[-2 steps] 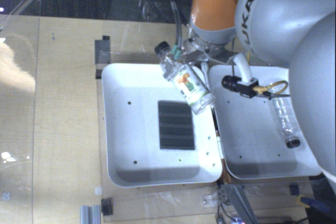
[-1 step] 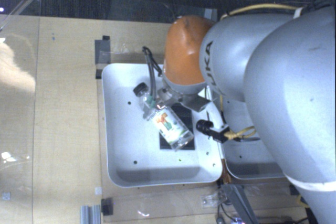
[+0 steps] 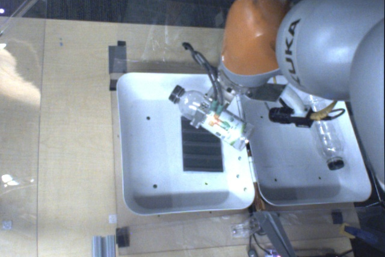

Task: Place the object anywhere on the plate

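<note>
A clear plastic bottle (image 3: 210,117) with a black cap and a printed label lies at a slant in the left bin. Its cap points to the upper left, and its base reaches the rim between the two bins. My gripper (image 3: 215,104) comes down from under the orange wrist band and is shut on the bottle's middle. The plate (image 3: 201,147) is a dark ribbed rectangle on the left bin's floor. The bottle hangs over the plate's upper right corner.
The left bin (image 3: 144,153) has bare white floor left of the plate. A second clear bottle (image 3: 329,138) lies in the right bin (image 3: 301,189), close to a black cable. The grey arm covers the upper right.
</note>
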Robot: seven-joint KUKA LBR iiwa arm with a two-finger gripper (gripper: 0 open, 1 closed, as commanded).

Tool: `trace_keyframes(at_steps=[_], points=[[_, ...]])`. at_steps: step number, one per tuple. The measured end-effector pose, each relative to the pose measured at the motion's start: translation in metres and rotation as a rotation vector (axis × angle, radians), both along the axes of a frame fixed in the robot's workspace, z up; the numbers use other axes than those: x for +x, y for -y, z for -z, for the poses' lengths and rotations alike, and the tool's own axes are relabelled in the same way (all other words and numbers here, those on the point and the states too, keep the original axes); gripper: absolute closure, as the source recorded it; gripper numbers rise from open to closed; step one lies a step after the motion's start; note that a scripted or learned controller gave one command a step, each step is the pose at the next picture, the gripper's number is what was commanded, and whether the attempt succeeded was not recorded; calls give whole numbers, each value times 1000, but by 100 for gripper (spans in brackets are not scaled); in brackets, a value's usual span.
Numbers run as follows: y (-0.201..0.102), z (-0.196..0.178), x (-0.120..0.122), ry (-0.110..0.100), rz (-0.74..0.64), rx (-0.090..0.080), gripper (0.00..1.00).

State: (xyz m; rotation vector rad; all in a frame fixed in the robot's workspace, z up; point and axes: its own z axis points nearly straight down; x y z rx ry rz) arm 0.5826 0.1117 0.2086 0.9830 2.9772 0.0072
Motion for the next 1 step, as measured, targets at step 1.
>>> trace_keyframes(at_steps=[1], points=[[0,0,0,0,0,0,0]])
